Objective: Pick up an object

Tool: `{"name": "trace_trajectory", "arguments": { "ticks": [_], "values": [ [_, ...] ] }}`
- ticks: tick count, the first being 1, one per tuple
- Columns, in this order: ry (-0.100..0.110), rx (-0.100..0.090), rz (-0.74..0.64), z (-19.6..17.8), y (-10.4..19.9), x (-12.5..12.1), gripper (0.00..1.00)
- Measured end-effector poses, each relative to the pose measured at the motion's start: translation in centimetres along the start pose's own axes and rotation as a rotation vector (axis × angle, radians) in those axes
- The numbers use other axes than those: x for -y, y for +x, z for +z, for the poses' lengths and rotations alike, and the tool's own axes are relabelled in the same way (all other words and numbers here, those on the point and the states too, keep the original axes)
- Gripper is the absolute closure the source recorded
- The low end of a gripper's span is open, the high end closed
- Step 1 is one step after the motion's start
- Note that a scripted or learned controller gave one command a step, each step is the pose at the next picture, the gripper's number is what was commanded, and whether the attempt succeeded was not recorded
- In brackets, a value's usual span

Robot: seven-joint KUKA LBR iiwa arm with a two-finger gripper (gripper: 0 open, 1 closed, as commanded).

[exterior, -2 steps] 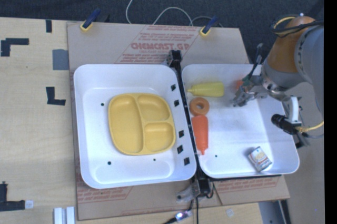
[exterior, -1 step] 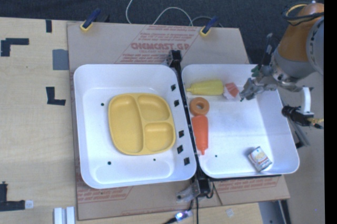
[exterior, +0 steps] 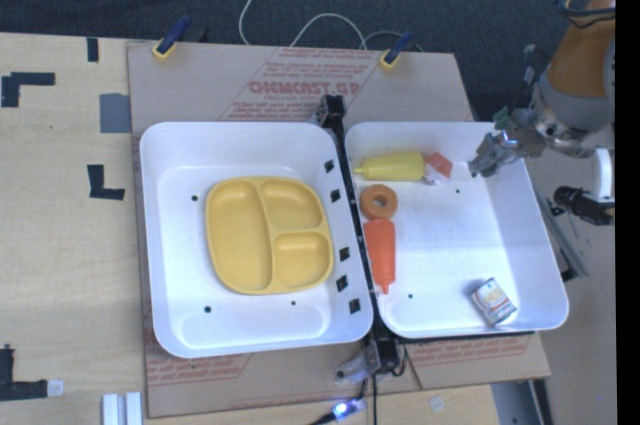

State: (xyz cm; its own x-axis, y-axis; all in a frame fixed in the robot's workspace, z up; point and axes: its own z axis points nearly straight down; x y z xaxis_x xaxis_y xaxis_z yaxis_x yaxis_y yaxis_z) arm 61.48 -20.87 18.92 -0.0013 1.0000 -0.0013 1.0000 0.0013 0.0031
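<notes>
The right bin (exterior: 520,243) holds a yellow corn-like piece (exterior: 391,166) at its far left, with a small red and white piece (exterior: 437,166) beside it. Below them lie an orange ring (exterior: 379,202) and an orange carrot (exterior: 381,253) along the left wall. A small printed box (exterior: 493,301) rests near the front right corner. My gripper (exterior: 487,158) hovers over the far right edge of this bin, right of the red piece and apart from it. Nothing shows between its tips.
The left bin (exterior: 170,303) carries a yellow divided plate (exterior: 268,234). A black divider with clips (exterior: 345,213) runs between the bins. Cardboard (exterior: 290,83) lies under both bins, with clamps and a white cable at the back.
</notes>
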Motion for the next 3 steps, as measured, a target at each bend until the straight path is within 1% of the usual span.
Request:
{"name": "trace_trajectory", "arguments": {
  "ticks": [1, 2, 3],
  "values": [
    [0.000, 0.000, 0.000, -3.9, 0.0, -0.1, 1.00],
    [0.004, -0.003, -0.005, -4.6, 5.5, -0.3, 1.00],
    [0.006, -0.002, -0.004, -3.5, 10.5, 0.9, 1.00]
  ]
}}
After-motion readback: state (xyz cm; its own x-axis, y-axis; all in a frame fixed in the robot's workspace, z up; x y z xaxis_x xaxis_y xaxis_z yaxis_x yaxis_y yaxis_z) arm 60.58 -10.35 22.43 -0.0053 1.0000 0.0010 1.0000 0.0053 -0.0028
